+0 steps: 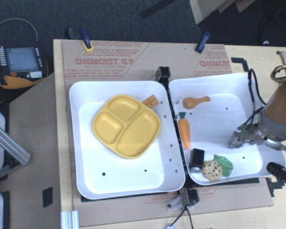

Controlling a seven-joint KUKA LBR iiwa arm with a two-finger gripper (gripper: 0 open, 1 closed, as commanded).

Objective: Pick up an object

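The right bin [219, 82] holds several small items. A tan wooden spoon [196, 101] lies near its back left. An orange carrot [184, 131] lies along its left wall. At the front left sit a black block [197, 157], a round speckled cookie [211, 170] and a green leafy piece [224, 163]. My gripper [240, 139] is low over the bare floor of the right bin, toward its right side. It stands well right of the carrot and behind the green piece. I see nothing held in it.
A yellow divided plate [127, 126] fills much of the left bin [86, 166]. A small brown block [151, 101] rests at the plate's back right edge. The arm [279, 113] enters from the right. Black cables [251, 87] hang over the right bin's back right corner.
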